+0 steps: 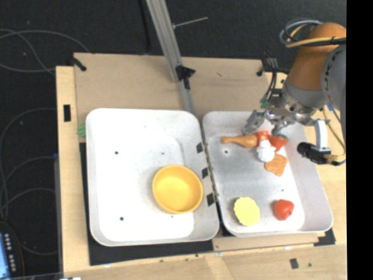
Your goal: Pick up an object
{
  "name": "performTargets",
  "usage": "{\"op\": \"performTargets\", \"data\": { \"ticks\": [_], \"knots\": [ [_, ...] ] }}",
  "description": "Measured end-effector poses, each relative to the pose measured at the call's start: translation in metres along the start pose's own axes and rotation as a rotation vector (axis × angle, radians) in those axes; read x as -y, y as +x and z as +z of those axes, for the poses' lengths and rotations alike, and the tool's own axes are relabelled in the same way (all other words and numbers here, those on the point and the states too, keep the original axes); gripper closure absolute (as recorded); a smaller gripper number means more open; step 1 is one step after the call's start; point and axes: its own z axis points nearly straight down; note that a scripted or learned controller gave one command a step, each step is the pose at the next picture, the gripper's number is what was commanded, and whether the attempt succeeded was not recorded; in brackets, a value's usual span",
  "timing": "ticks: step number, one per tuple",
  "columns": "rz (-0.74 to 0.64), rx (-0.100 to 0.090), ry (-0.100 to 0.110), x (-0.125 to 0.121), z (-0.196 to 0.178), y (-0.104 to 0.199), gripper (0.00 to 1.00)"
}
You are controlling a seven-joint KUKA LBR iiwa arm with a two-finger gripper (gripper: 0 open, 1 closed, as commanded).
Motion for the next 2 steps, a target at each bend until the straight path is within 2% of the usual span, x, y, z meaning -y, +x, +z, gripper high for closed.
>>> {"op": "performTargets", "data": {
  "ticks": [1,2],
  "knots": [
    [0.001,0.001,0.0,-0.008,0.053,-0.006,0.0],
    [0.002,0.001,-0.008,-0.01,0.038,-0.007,1.0]
  ]
}}
